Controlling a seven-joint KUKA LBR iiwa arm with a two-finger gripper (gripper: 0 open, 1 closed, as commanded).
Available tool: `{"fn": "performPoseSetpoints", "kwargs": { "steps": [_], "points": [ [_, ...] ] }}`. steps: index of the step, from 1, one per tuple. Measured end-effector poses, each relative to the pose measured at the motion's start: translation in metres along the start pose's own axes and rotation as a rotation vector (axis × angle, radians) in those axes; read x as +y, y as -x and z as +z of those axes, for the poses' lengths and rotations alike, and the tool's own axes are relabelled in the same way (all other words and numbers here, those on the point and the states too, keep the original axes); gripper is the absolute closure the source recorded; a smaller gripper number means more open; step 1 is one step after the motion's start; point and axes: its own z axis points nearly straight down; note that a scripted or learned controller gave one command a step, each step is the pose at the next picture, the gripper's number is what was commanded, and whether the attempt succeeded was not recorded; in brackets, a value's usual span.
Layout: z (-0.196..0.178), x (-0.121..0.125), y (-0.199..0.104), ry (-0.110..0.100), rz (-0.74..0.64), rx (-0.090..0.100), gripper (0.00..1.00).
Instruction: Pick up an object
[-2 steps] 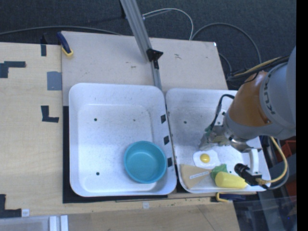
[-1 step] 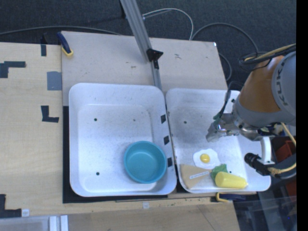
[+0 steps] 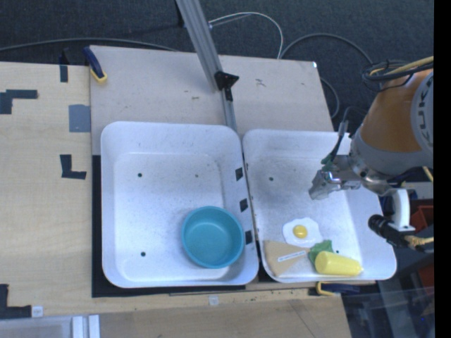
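The right bin [image 3: 282,153] holds a toy fried egg [image 3: 301,232], a tan wedge like a cheese slice [image 3: 285,255] and a yellow corn cob with green husk [image 3: 335,261], all near its front edge. My gripper [image 3: 323,186] hangs over the right bin's right half, above and slightly right of the egg, with nothing seen between its fingers. A blue bowl [image 3: 211,236] sits in the left bin [image 3: 141,153] toward its front right corner.
A grey metal pole [image 3: 204,37] slants down from the top to the ridge between the bins. Cables [image 3: 282,37] lie on the dark floor behind the bench. A blue and yellow clamp [image 3: 94,64] sits at the bench's back left.
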Motion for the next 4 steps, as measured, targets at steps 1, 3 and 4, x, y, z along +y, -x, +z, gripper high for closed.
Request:
{"fn": "performPoseSetpoints", "kwargs": {
  "steps": [1,3,4],
  "points": [
    [-0.012,0.014,-0.052,-0.003,-0.005,0.003,1.00],
    [-0.015,0.045,-0.151,-0.003,-0.006,0.003,1.00],
    [-0.028,0.067,-0.204,-0.002,-0.006,0.003,1.00]
  ]
}}
